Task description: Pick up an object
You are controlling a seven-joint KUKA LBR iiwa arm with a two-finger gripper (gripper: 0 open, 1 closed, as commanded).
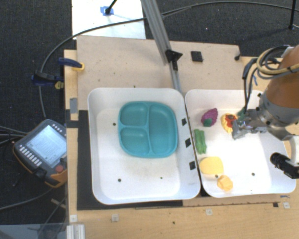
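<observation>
With the gripper low in the right bin, touching the red-and-yellow toy, finger state indeterminate, an off-centre descent risks pushing the toy aside instead of grasping it.

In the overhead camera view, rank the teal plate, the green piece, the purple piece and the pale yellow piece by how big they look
1. Teal plate, by far the largest.
2. Pale yellow piece.
3. Green piece and purple piece look too alike to rank.

At the right edge of the frame, the arm is grey with an orange band. Black and yellowish cables loop beside it. Its claw is dark metal.
</observation>
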